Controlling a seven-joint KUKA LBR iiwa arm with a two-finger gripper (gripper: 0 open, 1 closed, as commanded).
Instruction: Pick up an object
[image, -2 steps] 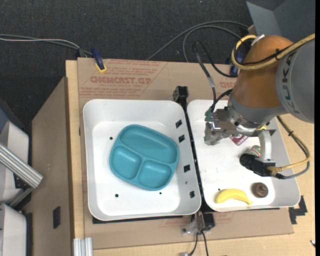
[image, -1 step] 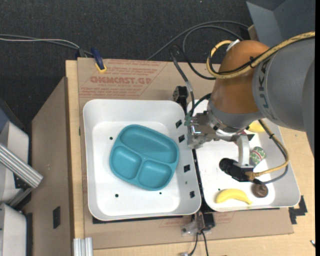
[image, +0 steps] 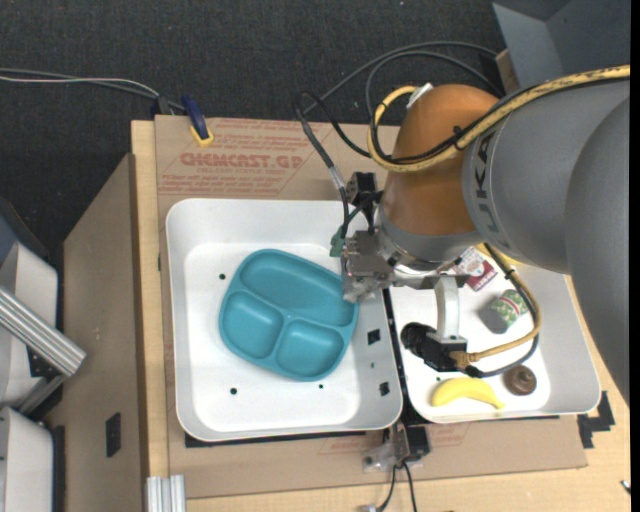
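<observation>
A teal divided plate (image: 285, 315) lies flat in the left white bin (image: 190, 300), taking up its middle and right side. My gripper (image: 355, 283) hangs under the orange wrist band, right at the plate's upper right rim, close to the wall between the two bins. The wrist body hides how it meets the rim, so I cannot tell if it touches the plate. In the right bin (image: 572, 392) lie a yellow banana (image: 465, 394), a brown round piece (image: 519, 379), a grey-green can (image: 503, 310) and a red and white packet (image: 477, 273).
The grey arm covers much of the right bin from the upper right. A black cable fitting (image: 425, 345) and a yellow hose hang over that bin. Brown cardboard (image: 240, 155) lies behind the bins, with a blue clamp (image: 197, 121) on its far edge.
</observation>
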